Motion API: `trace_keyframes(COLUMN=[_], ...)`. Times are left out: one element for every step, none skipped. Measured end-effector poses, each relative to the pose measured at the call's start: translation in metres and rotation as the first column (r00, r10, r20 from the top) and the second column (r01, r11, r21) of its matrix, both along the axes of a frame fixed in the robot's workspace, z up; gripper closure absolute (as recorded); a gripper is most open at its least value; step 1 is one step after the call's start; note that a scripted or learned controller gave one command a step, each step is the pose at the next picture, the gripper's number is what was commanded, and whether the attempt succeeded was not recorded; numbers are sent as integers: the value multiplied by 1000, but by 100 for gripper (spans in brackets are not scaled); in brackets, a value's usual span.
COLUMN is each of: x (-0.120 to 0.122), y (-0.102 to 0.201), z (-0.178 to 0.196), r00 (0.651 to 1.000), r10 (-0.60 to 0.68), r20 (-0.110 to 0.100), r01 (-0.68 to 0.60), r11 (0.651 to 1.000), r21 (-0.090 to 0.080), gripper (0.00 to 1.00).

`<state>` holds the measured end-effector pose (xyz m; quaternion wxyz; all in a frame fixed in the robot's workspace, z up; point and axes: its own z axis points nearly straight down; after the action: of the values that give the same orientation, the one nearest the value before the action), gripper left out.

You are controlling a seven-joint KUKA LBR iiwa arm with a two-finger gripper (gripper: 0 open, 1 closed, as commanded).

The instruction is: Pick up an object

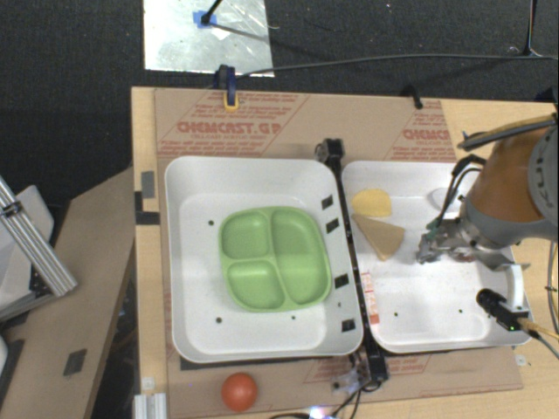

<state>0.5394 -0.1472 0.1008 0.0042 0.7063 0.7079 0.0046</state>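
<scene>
In the right bin (pixel 428 321) lie a round yellow piece (pixel 372 202) and, just below it, a tan wedge-shaped piece (pixel 381 234), both near the bin's left wall. My gripper (pixel 430 247) hangs low over the right bin, a short way to the right of the tan wedge and apart from it. The grey arm with its orange band comes in from the right. The left bin (pixel 192 260) holds a green divided plate (pixel 274 257).
A black divider with clips runs between the two bins. An orange-red ball (pixel 238 390) lies on the bench in front of the left bin. A blue and yellow clamp (pixel 228 87) sits at the back edge of the bench.
</scene>
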Motion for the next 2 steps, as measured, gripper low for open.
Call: trace_keyframes(x=[3,-3], y=[-11,-12], z=[53,98], r00=[1000,1000], r10=[1,1], r20=[-6,-8], r01=[-1,-1], r11=[1000,1000], r21=[-3,-2], gripper=[100,100])
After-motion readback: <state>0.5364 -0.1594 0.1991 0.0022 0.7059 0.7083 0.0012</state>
